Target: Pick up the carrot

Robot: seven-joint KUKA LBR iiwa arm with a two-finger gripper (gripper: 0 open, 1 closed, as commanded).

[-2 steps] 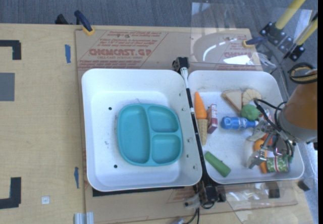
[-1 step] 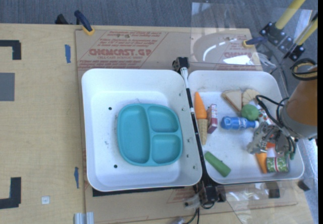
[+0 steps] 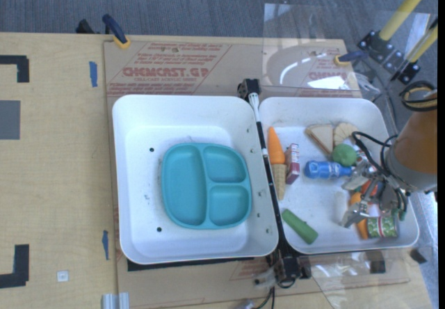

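The carrot (image 3: 276, 147) is a short orange piece lying along the left wall of the right bin (image 3: 316, 107), next to the divider. My gripper (image 3: 354, 213) hangs low over the bin's right front part, well to the right of the carrot and apart from it. It sits among small orange and green items, beside a can with a green label (image 3: 382, 227). The arm's orange band (image 3: 419, 148) shows at the right edge.
A pale cone (image 3: 279, 180), a red-and-white packet (image 3: 292, 162), a blue bottle (image 3: 324, 170), a green ball (image 3: 343, 154), bread slices (image 3: 325, 136) and a green stick (image 3: 300, 226) share the right bin. The left bin (image 3: 139, 133) holds a teal divided plate (image 3: 206, 184).
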